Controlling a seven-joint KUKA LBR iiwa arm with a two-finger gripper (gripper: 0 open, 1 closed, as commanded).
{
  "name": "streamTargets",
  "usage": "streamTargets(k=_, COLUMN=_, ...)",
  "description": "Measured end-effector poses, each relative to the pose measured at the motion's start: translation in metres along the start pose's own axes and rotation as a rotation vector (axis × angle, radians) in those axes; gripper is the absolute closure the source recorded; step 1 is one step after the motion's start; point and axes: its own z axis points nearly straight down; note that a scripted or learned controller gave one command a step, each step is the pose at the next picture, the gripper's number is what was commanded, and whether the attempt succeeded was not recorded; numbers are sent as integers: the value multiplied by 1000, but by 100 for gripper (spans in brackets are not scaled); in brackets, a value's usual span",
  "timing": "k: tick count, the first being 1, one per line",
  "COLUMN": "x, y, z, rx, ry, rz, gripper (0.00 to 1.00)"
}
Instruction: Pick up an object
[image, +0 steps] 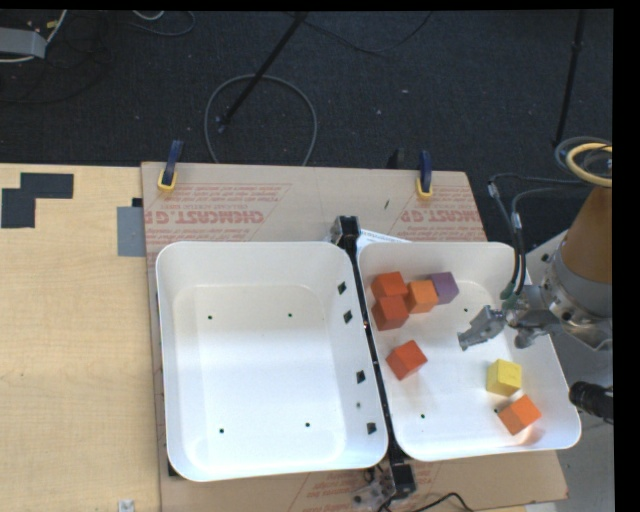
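Your gripper (481, 329) hangs over the right bin (470, 445), near its middle, with the arm coming in from 3 o'clock. You cannot tell from this slant how wide it stands, and nothing shows in its grasp. No one block is named, so the move turns on which lies nearest. The yellow block (504, 377) sits at about 5 o'clock from the gripper, close by, with bare floor round most of it; I judge it the easiest. The orange block (519, 413) lies just beyond it on the same line, near the bin's front right corner, where the wall may crowd you. The red block (406, 359) is at about 8 o'clock, well apart from the others and turned at a slant to the bin walls, so you would likely need to rotate the wrist. The cluster (405, 295) of blocks at 10 o'clock is packed, touching one another: a poor choice. The left bin (180, 300) offers nothing to take.
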Motion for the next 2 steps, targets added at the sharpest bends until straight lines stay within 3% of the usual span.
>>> streamTargets(k=1, x=11, y=65, z=51, rx=4, ry=1, rz=-1, gripper=0)
streamTargets(k=2, x=-11, y=148, z=139, rx=-2, ry=-1, rz=1, gripper=0)
